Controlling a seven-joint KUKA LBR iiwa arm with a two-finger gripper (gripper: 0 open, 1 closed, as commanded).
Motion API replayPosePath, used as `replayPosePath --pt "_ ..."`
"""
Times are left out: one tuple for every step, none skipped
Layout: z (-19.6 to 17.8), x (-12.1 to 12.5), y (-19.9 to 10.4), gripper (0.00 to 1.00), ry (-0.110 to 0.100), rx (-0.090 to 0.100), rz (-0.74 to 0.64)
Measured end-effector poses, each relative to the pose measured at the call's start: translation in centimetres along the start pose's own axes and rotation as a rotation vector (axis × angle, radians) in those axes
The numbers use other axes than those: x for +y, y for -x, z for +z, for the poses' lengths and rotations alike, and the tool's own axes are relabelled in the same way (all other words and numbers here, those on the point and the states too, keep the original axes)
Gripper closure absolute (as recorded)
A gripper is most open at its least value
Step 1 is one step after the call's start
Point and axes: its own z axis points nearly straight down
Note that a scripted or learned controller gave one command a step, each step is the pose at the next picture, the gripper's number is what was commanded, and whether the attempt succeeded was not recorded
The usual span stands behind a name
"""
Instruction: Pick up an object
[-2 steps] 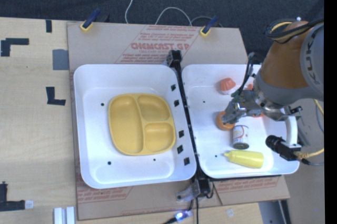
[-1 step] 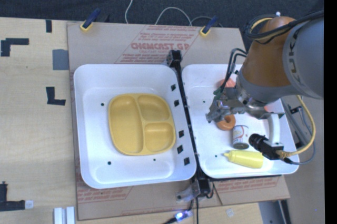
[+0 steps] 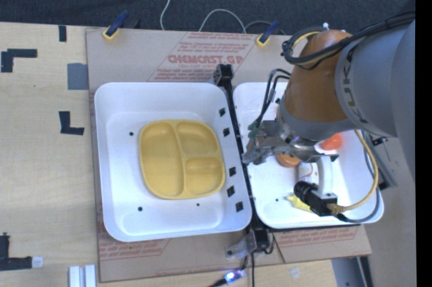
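A yellow divided plate (image 3: 181,159) lies flat in the middle of the left bin (image 3: 115,117). My gripper (image 3: 258,145) hangs low over the left part of the right bin (image 3: 270,208), close to the wall between the two bins. Just to its right a small orange-brown object (image 3: 289,159) peeks out from under the wrist. A red-orange object (image 3: 331,141) lies a little farther right, partly hidden by the arm. The view shows nothing held in the gripper. The arm covers much of the right bin's floor.
The grey arm with its orange band (image 3: 317,83) covers the back of the right bin. Black clips (image 3: 233,171) line the shared wall between the bins. Both bins rest on a cardboard sheet (image 3: 202,59) on the bench.
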Motion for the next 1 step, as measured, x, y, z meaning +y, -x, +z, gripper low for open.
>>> replayPosePath --pt "0.50 -0.70 -5.98 1.00 0.000 0.001 -0.003"
